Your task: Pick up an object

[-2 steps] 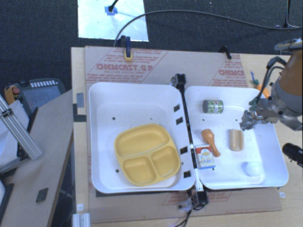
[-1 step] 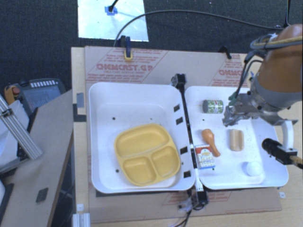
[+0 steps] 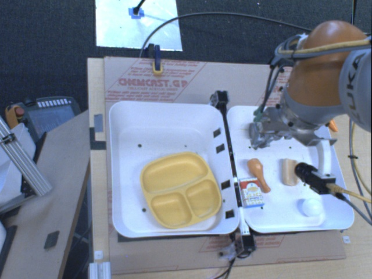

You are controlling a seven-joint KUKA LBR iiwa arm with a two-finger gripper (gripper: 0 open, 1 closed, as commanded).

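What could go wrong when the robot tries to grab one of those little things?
1. The orange spoon, tan block and red-and-white box lie close together in the right bin, so the gripper might knock one while reaching for another.
2. The white ball is round and could roll away if nudged.
3. The red-and-white box lies flat by the bin's wall, so it may be hard to grip.

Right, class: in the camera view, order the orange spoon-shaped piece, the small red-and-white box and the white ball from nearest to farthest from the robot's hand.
1. The orange spoon-shaped piece, just below the hand in the picture.
2. The small red-and-white box, lower still, beside the divider.
3. The white ball, towards the lower right corner of the white bin.
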